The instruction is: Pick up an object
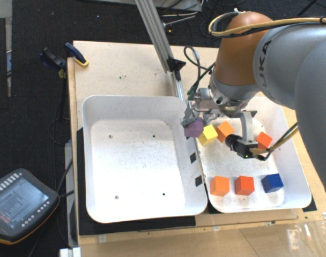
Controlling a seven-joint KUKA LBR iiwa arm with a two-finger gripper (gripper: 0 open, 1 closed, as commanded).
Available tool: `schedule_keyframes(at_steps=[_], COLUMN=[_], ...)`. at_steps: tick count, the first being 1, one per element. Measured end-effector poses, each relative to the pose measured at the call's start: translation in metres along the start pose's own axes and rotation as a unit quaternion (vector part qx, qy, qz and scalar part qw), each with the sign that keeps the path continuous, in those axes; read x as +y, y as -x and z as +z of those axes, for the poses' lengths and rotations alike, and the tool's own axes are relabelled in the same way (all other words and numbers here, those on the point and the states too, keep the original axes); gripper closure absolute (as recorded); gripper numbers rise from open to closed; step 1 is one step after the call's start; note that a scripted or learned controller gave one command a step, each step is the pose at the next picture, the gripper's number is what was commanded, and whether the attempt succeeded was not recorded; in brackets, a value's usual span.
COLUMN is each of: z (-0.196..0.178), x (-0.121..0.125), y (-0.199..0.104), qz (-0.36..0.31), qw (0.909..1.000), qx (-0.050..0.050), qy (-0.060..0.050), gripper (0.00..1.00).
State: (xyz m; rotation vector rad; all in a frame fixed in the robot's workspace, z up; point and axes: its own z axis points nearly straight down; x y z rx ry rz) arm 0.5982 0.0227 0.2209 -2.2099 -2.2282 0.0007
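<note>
My gripper (192,119) hangs over the rim between the two bins, near the right bin's (291,197) upper left corner. A small purple block (194,128) sits between its fingertips, gripped from above and seemingly raised over the rim. Right beside it in the right bin lie a yellow block (208,135) and an orange block (225,130). Further right is a red-orange block (264,140). Along that bin's front stand an orange cube (220,185), a red-orange cube (244,185) and a blue cube (272,182).
The left bin (98,111) lies left of the gripper. A slanted metal pole (157,36) runs down to the bins' back edge. The grey arm and its cables (270,47) cover the right bin's back. A teach pendant (18,205) lies off the bench at lower left.
</note>
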Motion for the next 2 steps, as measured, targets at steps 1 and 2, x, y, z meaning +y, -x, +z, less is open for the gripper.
schedule_keyframes(at_steps=[1, 2], z=[-0.0114, -0.0112], x=[-0.0066, -0.0062], y=[-0.0472, -0.0437], qz=[0.0, 0.004], qw=[1.0, 1.0], qx=[0.0, -0.001], qy=[0.002, 0.002], gripper=[1.0, 0.0])
